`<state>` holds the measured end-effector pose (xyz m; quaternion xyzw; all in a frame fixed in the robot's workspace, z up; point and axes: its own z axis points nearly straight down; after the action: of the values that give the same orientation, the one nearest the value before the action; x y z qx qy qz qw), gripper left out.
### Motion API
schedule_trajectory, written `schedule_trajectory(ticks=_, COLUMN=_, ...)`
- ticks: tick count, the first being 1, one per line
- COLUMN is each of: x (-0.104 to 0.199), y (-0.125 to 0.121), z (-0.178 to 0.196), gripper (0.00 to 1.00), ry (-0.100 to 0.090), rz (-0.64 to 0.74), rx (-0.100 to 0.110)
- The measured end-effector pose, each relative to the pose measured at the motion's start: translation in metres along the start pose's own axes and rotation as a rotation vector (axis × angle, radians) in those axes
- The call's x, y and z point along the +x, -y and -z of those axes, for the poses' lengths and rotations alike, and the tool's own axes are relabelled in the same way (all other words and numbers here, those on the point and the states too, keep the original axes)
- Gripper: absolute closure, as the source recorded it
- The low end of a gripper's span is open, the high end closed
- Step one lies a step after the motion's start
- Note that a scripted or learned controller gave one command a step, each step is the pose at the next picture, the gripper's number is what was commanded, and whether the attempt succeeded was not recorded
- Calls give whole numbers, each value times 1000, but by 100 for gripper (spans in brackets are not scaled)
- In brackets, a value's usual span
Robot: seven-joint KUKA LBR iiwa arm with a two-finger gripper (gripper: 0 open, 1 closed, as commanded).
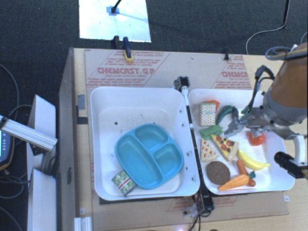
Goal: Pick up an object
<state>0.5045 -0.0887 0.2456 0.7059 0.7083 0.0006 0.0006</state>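
Gripper [233,125] being held low over the crowded right bin [276,186], nothing gripped.

The fingers are being shown parted, with no toy between them, above the gap between the green pepper [224,114] and the pizza slice [225,146]. Candidate objects are being kept in the right bin: a red tomato [256,138] just beside the wrist, a banana [252,160], a carrot [236,181], a brown cookie [218,172] and a small carton [208,113]. A miss is being risked, in judgement, because the pieces are lying close together and flat; a neighbour could be nudged aside, or a finger could be landed on top of a slice rather than around it. The blue tray [149,155] is sitting well apart in the left bin [103,129].
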Motion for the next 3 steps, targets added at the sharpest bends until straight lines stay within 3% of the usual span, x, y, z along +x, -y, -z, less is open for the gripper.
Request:
schedule_trajectory(ticks=1, x=-32, y=-58, z=-153, gripper=0, ry=-1, rz=-3, rx=5)
schedule_trajectory(ticks=2, x=-48, y=-138, z=-165, gripper=0, ry=-5, rz=-5, rx=21)
schedule_trajectory(ticks=3, x=-64, y=-155, z=-166, gripper=0, ry=-18, rz=-7, rx=49)
